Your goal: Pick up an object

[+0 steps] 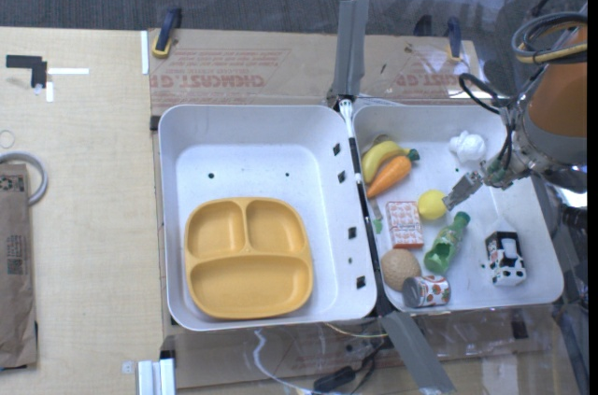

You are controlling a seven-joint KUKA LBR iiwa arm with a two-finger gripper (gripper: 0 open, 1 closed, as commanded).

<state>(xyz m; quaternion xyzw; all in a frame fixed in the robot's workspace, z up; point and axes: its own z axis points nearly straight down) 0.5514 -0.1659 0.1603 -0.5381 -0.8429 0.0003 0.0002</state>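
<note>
The right bin [533, 197] holds several small objects. A yellow banana [378, 156] and an orange carrot [389, 176] lie at its left. A yellow lemon [432, 204] sits mid-bin beside a red-and-white box [405, 223]. A green bottle [447, 244], a brown round fruit [400, 268], a red-labelled can [427, 291], a black-and-white cow toy [505, 257] and a white crumpled object [467, 145] are also there. My gripper [457, 194] reaches in from the right, its tip just right of the lemon and above the bottle's cap. Nothing shows held in it.
The left bin [177, 150] contains a yellow divided plate [249, 255]. A grey divider [350, 57] rises between the bins at the back. Cardboard lies behind both bins, and cables hang near the arm at the right.
</note>
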